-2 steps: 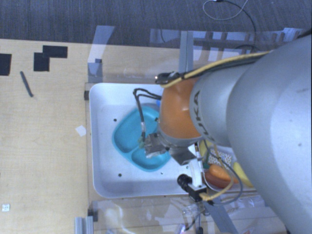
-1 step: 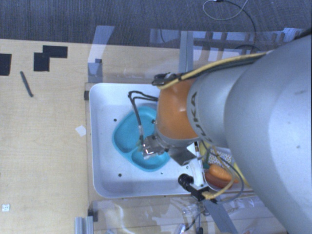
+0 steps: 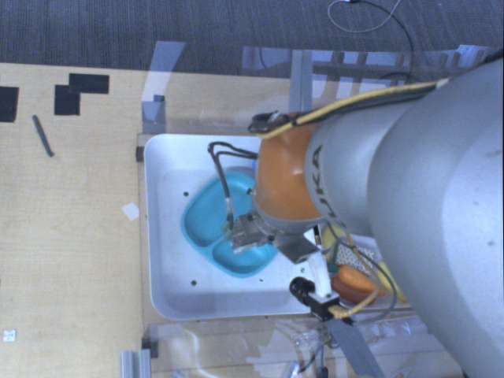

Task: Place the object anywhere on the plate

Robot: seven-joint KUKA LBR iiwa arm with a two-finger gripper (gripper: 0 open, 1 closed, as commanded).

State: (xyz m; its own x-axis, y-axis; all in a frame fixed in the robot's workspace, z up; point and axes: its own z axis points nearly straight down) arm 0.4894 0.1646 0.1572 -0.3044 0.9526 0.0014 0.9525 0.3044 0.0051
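Directly beneath the gripper (image 3: 250,239), the blue plate (image 3: 206,215) is seen in the white bin (image 3: 169,290), spreading away to its left. Whether anything is held cannot be told. Behind the wrist, an orange object (image 3: 356,283) is glimpsed, well off the plate.

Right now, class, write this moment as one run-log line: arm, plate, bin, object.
arm: over bin from right | plate: blue, in white bin | bin: white, left one | object: orange thing beside arm's wrist, hold unclear
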